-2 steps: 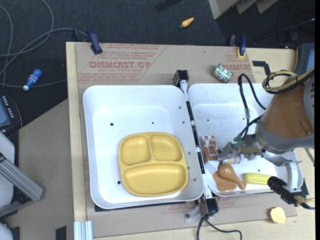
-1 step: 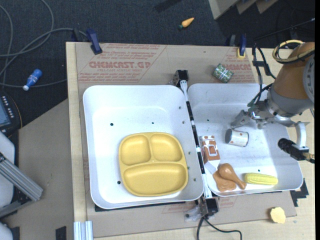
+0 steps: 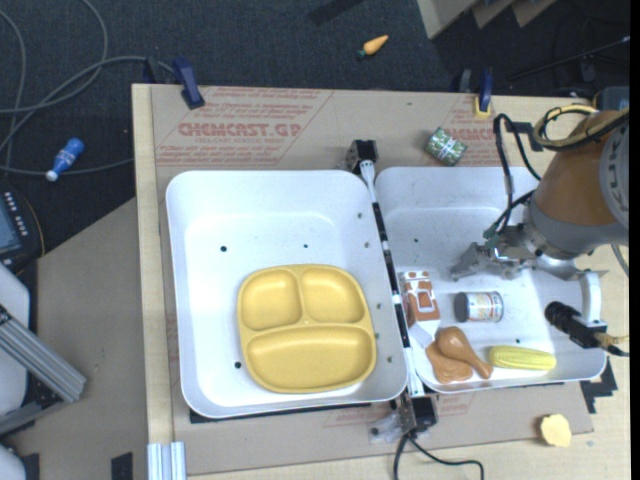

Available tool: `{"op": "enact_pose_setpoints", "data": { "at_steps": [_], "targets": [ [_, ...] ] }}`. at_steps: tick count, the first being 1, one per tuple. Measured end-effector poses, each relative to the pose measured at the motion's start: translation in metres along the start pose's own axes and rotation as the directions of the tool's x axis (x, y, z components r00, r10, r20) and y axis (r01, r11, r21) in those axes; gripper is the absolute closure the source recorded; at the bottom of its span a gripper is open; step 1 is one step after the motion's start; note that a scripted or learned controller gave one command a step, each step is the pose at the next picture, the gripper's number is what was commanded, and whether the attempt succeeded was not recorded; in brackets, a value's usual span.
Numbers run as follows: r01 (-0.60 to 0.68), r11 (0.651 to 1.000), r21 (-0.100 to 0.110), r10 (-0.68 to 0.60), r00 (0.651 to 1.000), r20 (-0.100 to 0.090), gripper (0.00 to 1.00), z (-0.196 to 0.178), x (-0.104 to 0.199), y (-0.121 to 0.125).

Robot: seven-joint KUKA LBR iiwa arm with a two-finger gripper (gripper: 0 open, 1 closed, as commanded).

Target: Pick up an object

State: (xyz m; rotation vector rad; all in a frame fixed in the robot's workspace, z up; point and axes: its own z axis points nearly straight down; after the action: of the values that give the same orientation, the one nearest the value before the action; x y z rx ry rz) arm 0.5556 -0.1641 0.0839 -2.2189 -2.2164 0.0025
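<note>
While end effector (image 3: 478, 259) hovers open and empty in the right bin (image 3: 440, 193), small can (image 3: 483, 306) lies just below it: light, rigid, rolls; pinch across its round sides.

Grey arm (image 3: 600, 203) with orange band; black cables; silvery metal wrist fittings

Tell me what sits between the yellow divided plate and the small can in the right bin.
In the camera view, an orange-and-white packet lies between the yellow plate and can, beyond the bins' shared rims.
</note>
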Motion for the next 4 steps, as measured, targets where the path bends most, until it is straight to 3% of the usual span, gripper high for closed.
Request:
{"op": "enact_pose_setpoints", "data": {
  "at_steps": [1,2,3,4],
  "targets": [
    [0.002,1.0,0.001,-0.002,1.0,-0.001,0.0,0.0,0.044,-0.047],
    [-0.001,1.0,-0.001,0.001,1.0,0.001,0.0,0.0,0.036,-0.078],
    [-0.005,1.0,-0.009,0.005,1.0,0.01,0.0,-0.025,-0.055,-0.07],
    [0.001,1.0,-0.007,-0.001,1.0,-0.002,0.0,-0.003,-0.05,-0.075]
  ]
}}
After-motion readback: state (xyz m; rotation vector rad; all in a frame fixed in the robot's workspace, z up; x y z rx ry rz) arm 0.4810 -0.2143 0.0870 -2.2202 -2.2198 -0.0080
